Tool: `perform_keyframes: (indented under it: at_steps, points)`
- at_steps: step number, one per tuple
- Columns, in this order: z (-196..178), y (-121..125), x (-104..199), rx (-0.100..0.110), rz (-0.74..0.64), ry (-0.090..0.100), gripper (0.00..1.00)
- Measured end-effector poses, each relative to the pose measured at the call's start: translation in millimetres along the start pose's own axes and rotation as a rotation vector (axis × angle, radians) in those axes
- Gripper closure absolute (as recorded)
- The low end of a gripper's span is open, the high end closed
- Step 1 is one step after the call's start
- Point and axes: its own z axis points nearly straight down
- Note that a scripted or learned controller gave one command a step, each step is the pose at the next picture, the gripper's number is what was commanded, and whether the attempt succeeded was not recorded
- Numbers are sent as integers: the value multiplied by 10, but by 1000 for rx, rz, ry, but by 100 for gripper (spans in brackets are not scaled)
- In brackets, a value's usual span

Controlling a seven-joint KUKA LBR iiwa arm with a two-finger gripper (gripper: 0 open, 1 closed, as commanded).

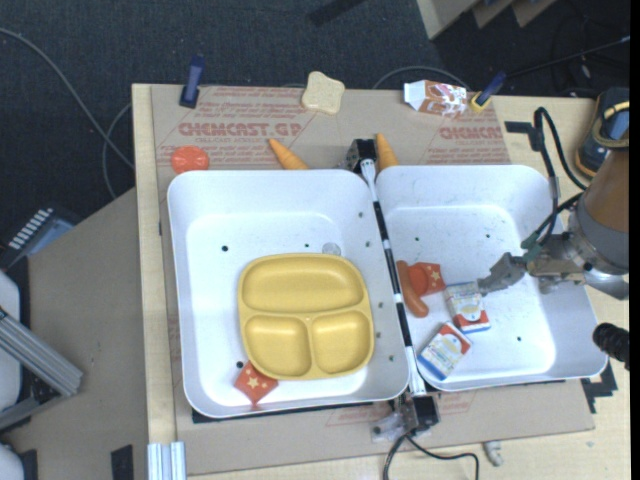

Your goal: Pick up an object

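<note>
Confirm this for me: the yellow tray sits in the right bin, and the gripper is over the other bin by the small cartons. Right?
Wrong on one point. The camera view shows the yellow tray in the left bin, not the right. The gripper is over the other bin, by the small cartons, as you said.

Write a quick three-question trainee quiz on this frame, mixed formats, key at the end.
1. True or false: the yellow divided tray lies in the left bin.
2. Which item is nearest the gripper? A) small carton B) red star-marked piece C) bread-shaped piece
3. Fill in: the carrot-like piece lies ___ the bins, on the cardboard.

Key: 1 true; 2 A; 3 outside.
</note>
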Motion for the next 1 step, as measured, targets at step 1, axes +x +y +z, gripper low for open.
perform_keyframes:
  at_steps: [1]
  points:
    - [1272, 311, 19, -1, 0, 0, 0]
